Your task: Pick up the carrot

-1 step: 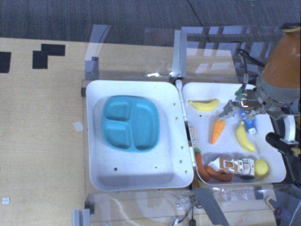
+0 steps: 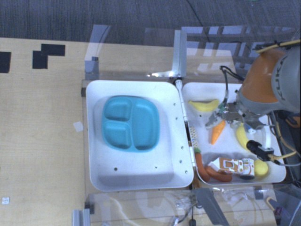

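The arm [image 2: 273,79] comes in from the right, its orange band sitting over the right bin [image 2: 197,95]. The end effector [image 2: 221,118] is down low in that bin, right at the upper end of the carrot [image 2: 216,133]. From where I stand I cannot tell whether it is apart or clamped on the carrot; the metal parts and the carrot's top run together. The carrot lies tilted near the middle of the right bin, its thin end pointing down and left. A banana [image 2: 203,106] lies just above and left of it, near the bin's far wall. Another yellow fruit [image 2: 241,136] lies to the carrot's right, partly under the arm. Along the near wall lie a sausage [image 2: 207,169] and a small carton [image 2: 233,165], with a lemon [image 2: 261,168] beside the carton. The left bin [image 2: 136,173] holds a blue divided plate [image 2: 130,123]. Both bins rest on the counter [image 2: 42,140].
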Available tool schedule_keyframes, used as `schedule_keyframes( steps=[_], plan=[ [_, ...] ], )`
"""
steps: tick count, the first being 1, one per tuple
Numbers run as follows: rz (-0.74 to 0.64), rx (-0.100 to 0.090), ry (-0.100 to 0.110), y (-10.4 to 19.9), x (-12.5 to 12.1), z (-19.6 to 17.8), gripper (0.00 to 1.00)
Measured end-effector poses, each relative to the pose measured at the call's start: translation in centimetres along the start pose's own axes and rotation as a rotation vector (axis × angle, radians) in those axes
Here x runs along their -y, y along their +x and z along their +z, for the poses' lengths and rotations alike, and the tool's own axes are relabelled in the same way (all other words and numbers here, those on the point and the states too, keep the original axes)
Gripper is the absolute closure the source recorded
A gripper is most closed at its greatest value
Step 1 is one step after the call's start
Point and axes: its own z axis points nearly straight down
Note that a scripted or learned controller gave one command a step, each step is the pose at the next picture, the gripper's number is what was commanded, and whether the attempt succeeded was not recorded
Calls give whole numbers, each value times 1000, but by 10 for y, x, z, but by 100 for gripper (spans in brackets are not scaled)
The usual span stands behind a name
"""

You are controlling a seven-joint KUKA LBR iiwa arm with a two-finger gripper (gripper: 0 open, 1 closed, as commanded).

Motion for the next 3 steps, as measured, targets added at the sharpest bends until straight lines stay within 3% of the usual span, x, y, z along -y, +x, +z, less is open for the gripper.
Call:
schedule_keyframes(
  steps=[1,2,3],
  plan=[
    [-1,1,-8,1,-3,-13,100],
    [-1,1,-7,1,-3,-13,0],
    [-370,4,-10,-32,-8,21,0]
  ],
)
